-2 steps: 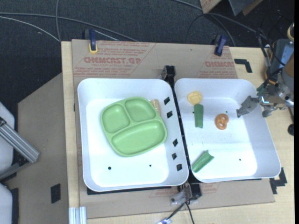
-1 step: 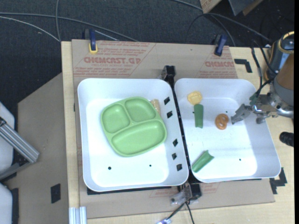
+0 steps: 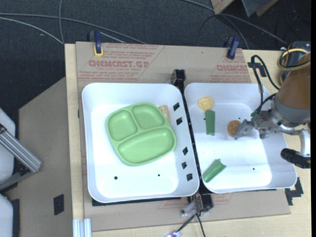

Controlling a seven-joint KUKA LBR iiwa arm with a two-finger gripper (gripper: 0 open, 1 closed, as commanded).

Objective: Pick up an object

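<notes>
over the right bin [image 3: 276, 179], the arm's claw [image 3: 240, 128] reaches left, seemingly pinching the orange piece [image 3: 233, 128].

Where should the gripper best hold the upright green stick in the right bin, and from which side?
Probably at the middle of the green stick, coming straight down from above. It lies flat and narrow, lengthwise up the view, so fingers would close across its short width, with bare bin floor on both sides.

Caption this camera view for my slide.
Gripper beside an orange piece in the right bin; green divided plate in the left.
</notes>
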